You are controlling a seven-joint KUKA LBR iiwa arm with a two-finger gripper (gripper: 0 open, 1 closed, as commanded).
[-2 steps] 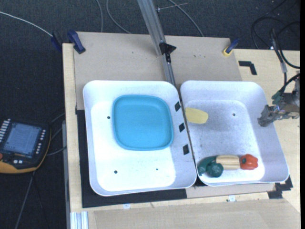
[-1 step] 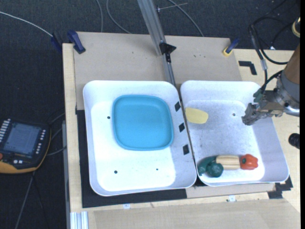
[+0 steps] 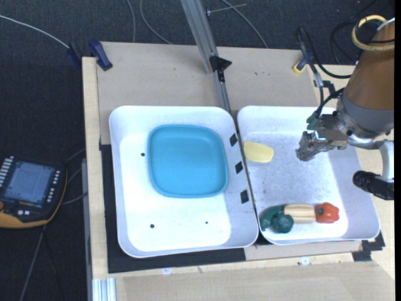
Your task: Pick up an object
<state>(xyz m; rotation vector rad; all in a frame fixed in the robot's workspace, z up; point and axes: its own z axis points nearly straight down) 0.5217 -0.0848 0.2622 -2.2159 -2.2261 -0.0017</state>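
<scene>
The hand (image 3: 309, 148) hangs over the right bin (image 3: 360, 227), its grip too blurred to tell; the arm is cut off at the frame's edge.

No text, label, brand or number can be read on anything on the bench.

The surface (image 3: 163, 80) is pale tan wood, set on dark charcoal carpet (image 3: 37, 93). Both bins are white: the left bin (image 3: 128, 187) carries a plain sky-blue plate (image 3: 188, 160), and the right bin (image 3: 276, 121) has a faintly grey-speckled floor. In the right bin lie a pale yellow piece (image 3: 258, 152), a dark green lump (image 3: 276, 220), a beige stick (image 3: 299, 213) and a red piece (image 3: 326, 212). The arm (image 3: 371, 74) is orange-brown above grey, and the pincer (image 3: 309, 149) is dull grey metal.
</scene>
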